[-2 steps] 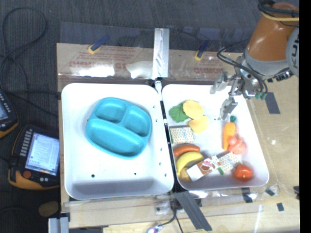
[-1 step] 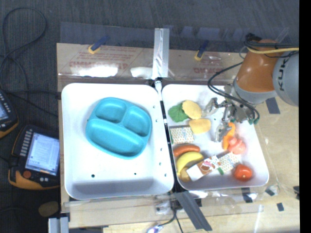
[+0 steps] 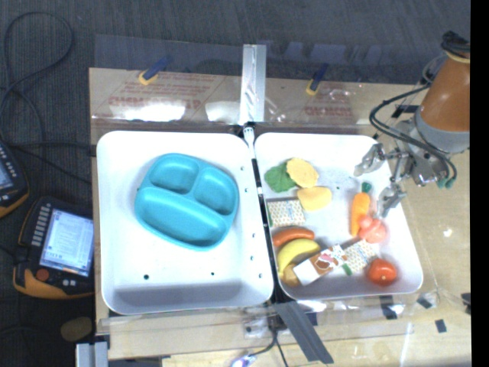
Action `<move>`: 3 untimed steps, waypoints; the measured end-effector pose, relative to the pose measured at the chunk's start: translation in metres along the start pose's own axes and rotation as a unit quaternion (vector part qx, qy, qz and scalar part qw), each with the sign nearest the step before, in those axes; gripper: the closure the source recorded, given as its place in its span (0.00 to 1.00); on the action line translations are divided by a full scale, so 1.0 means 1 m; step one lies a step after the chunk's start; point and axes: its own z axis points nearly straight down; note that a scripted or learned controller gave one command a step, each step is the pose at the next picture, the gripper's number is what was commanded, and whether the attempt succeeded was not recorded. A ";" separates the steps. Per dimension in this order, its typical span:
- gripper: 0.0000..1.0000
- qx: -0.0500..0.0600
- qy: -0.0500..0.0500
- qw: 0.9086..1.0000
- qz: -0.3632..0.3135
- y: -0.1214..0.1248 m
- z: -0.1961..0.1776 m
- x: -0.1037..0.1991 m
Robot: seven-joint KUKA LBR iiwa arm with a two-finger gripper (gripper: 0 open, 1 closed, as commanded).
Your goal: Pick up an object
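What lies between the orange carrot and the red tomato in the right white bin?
In the camera view, a pale pink round toy lies between the orange carrot and the red tomato, touching the carrot's lower end; bare bin floor separates it from the tomato.

This is a robotics lab, not a home or shop. A plywood bench (image 3: pixel 122 90) stands on grey carpet (image 3: pixel 229 10) and bears two white bins (image 3: pixel 114 281) side by side, clamped at the far edge with a clear sheet (image 3: pixel 183 56) and clips (image 3: pixel 153 70). To the left of the bench, a teach pendant (image 3: pixel 55 245) lies on the carpet with black cables (image 3: pixel 30 67) looping past it. From the right of the bench an industrial arm (image 3: pixel 447 98) reaches in. The right bin holds toy food (image 3: pixel 302 173), test pieces rather than a meal.
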 end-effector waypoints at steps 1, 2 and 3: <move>0.00 0.000 -0.005 0.998 0.056 0.005 0.088 0.010; 0.00 0.000 0.001 0.999 0.047 0.010 -0.012 0.064; 0.00 -0.001 0.001 0.985 0.174 0.017 0.081 0.044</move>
